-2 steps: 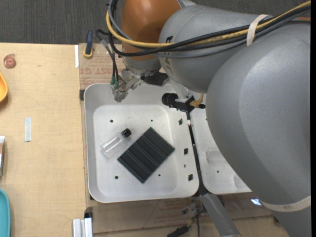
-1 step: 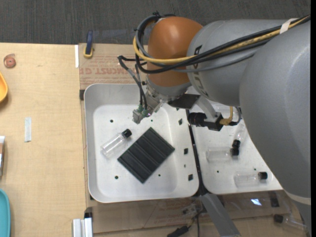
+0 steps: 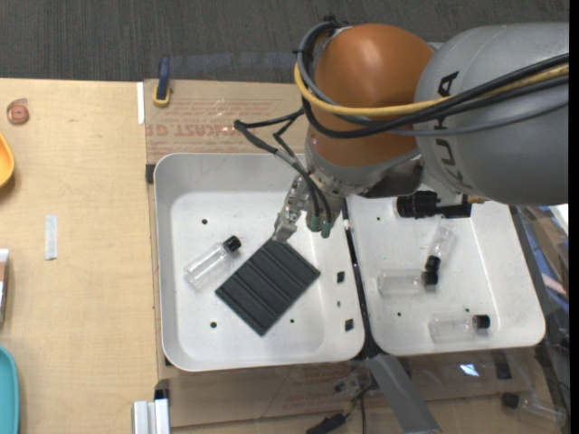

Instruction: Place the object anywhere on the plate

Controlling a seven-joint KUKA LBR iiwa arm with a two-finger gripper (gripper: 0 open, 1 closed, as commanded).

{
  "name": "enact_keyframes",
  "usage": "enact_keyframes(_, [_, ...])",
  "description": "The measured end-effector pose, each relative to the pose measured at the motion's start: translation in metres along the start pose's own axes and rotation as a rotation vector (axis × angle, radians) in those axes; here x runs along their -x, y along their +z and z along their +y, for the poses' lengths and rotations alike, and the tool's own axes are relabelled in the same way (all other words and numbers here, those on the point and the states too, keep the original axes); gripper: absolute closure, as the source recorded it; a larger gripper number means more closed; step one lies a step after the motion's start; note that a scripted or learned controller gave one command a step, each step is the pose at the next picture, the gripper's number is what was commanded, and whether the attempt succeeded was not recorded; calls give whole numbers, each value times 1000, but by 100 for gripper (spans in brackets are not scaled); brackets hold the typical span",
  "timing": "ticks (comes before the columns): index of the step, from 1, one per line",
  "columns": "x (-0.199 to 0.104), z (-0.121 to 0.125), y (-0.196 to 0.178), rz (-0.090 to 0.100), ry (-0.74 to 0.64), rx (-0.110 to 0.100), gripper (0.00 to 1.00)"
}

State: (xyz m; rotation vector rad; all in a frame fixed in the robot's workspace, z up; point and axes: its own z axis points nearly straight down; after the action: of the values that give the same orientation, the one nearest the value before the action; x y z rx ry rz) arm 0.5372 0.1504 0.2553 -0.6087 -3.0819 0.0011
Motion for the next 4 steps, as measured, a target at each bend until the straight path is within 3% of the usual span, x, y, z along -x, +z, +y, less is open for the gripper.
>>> enact_keyframes(1, [-35,-12,-46,-2,-198,1,100])
enact_keyframes(2, [-34,-12,-46,-2,-198,1,0])
enact_keyframes(3, [-33,-13,-55,-3,-194,2,100])
enact_keyframes(4, [-6,-50,-28,0,-223,0,100])
